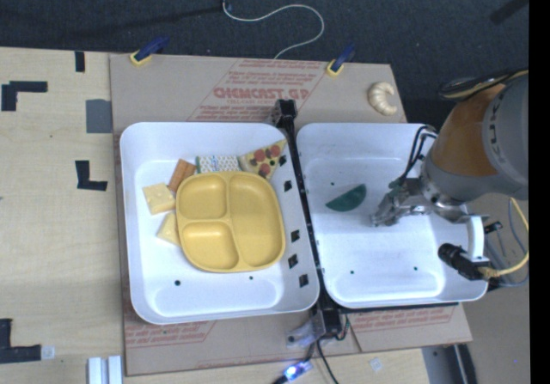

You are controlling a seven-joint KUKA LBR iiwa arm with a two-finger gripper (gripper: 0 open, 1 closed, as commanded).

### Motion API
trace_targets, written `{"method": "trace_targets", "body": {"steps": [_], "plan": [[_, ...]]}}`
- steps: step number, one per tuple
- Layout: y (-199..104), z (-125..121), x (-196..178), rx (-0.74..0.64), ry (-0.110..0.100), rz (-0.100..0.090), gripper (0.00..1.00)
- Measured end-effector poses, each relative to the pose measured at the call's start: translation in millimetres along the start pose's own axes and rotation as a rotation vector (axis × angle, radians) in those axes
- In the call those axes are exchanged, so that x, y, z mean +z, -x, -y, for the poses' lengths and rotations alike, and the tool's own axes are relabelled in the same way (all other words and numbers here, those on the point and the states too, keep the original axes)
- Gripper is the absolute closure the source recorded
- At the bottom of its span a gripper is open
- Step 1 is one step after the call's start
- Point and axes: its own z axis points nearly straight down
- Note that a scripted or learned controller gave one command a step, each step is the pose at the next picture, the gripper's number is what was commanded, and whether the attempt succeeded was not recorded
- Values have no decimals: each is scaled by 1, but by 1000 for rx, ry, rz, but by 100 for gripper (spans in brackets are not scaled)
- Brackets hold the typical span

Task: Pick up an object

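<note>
- The right bin sits on the counter nearest the arm. Its near edge and most of its floor are bare.
- The gripper hangs low over the right half of this bin, reaching in from the right edge. Whether its fingers are apart or together cannot be told at this angle, and nothing is seen between them.
- The green piece lies on the right bin's floor, toward its far-left part, near the gripper but apart from it, on the side away from the arm. Its long axis runs roughly along the bin's width, tilted up slightly toward the far edge. As I judge it, the coming move is a short shift toward the divider between the bins.
- In the left bin, a yellow divided plate fills the middle.
- Crackers and small toy foods crowd the plate's left and far sides.
</note>
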Motion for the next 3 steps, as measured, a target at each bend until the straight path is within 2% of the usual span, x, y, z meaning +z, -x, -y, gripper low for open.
{"method": "trace_targets", "body": {"steps": [2,3], "plan": [[-1,-4,-123,-1,4,0,100],[-2,-4,-129,0,-2,-3,100]]}}
